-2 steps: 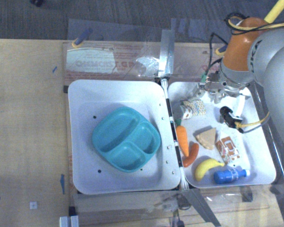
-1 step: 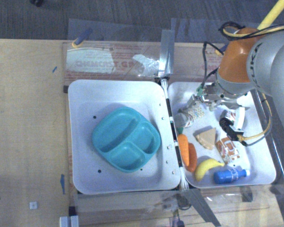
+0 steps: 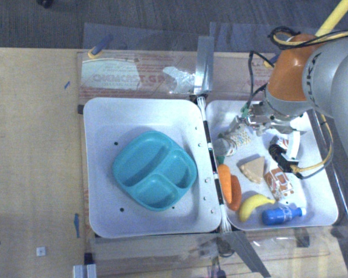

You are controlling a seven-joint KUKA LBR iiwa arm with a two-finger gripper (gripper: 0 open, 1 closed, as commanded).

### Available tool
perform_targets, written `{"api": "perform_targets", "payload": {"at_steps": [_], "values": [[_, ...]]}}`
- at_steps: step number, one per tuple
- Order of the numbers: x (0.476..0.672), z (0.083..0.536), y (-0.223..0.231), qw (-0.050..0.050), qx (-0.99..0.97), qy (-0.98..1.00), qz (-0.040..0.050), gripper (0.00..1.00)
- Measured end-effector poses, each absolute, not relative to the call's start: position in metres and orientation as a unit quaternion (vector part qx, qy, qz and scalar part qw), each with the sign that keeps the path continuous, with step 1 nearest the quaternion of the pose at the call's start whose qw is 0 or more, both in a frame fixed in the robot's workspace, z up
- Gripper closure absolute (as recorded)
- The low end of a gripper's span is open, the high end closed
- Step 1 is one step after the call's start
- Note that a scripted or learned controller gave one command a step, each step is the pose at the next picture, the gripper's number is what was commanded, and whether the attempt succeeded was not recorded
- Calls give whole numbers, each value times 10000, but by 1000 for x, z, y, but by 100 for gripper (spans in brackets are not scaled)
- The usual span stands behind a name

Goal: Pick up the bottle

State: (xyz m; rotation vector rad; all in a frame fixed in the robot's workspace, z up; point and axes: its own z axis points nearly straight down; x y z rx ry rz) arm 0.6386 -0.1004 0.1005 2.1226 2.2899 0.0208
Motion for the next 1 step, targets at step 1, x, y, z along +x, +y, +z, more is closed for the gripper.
{"api": "perform_targets", "payload": {"at_steps": [1], "values": [[609, 99, -100, 123, 6783, 7346, 102, 0]]}}
